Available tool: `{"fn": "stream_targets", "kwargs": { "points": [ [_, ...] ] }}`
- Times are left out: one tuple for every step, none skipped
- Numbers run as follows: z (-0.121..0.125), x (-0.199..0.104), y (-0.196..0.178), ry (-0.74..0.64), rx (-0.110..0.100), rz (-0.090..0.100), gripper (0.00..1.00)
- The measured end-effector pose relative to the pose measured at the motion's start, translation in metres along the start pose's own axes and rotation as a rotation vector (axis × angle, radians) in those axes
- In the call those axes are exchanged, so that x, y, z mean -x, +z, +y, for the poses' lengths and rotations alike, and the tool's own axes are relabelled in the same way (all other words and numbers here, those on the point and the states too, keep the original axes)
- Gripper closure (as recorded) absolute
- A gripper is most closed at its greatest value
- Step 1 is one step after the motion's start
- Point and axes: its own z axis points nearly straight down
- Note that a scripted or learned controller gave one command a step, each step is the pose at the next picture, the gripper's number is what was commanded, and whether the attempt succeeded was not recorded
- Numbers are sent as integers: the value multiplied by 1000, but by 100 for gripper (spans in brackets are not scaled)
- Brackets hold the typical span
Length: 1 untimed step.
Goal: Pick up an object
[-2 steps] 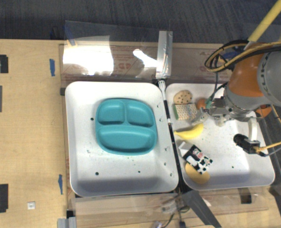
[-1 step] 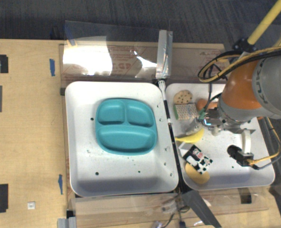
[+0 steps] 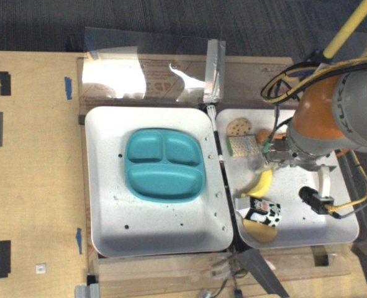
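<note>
Nearest lies a tan wedge (image 3: 259,231) by my banana (image 3: 259,184), light, curved, slick-skinned, best pinched mid-body, though whether my claw (image 3: 271,157) is clenched I cannot tell.

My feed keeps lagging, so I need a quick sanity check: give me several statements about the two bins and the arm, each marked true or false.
1. The teal plastic divided plate lies in the left white bin. True.
2. The yellow banana lies in the left bin. False: it lies in the right white bin, near the divider.
3. The round tan cookie sits at the far end of the right bin. True.
4. The black-and-white cow-patterned item rests on the teal plate. False: it is in the right bin, on the near side of the banana.
5. The arm's orange band hangs over the left bin. False: it is over the right bin.
</note>
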Motion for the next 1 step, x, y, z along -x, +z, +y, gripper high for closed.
{"fn": "stream_targets", "kwargs": {
  "points": [
    [18,-75,-87,192,-9,2,100]
  ]
}}
